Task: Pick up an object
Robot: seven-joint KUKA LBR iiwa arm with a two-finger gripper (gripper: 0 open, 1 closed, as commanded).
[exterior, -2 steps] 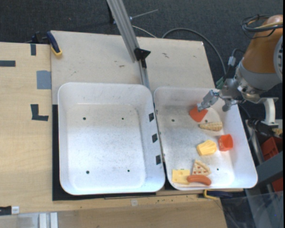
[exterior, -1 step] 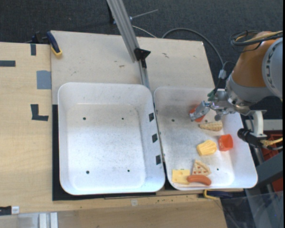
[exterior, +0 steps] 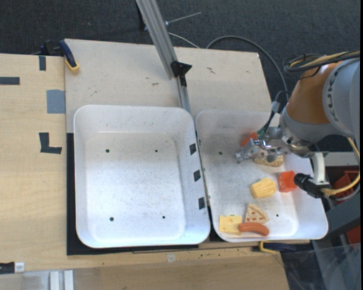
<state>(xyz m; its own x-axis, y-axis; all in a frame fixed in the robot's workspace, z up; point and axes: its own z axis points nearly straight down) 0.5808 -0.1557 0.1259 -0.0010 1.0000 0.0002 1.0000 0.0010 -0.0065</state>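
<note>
Pincer [exterior: 249, 154] low in my right bin [exterior: 221, 180], open I'd say, beside a red piece [exterior: 249, 139] and a tan one [exterior: 269, 159], corn [exterior: 264, 188] lying nearer, and I fear it closes between them and lifts nothing.

We're looking down on the pale wooden worktop [exterior: 127, 83], and two shallow white bins sit on it side by side: the left bin [exterior: 133, 177] and the right bin [exterior: 230, 138], edges touching. A yellow-handled clamp [exterior: 68, 56] grips its far-left corner.
</note>
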